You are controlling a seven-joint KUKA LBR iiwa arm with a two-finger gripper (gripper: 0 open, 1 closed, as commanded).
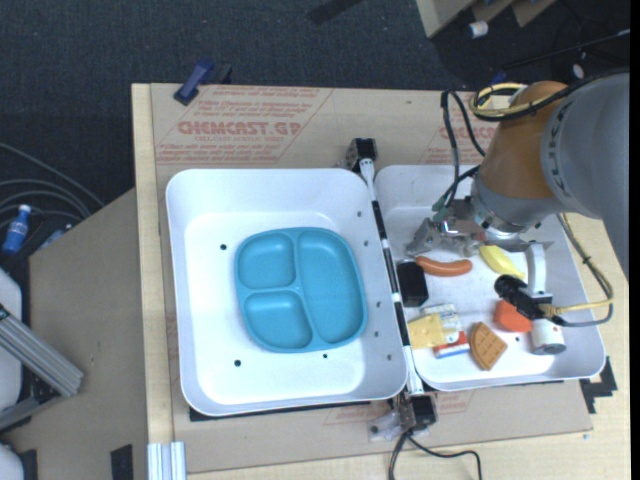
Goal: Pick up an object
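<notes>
We lose the arm (565, 148) past the right edge of the frame, and its bulk covers the upper part of the right bin (520, 373). We cannot make out the fingers of the gripper (440, 230). The banana (497, 259) is partly tucked beneath the wrist. At the left edge, a white bottle (8, 303) and cables (40, 183) are cut off.
</notes>
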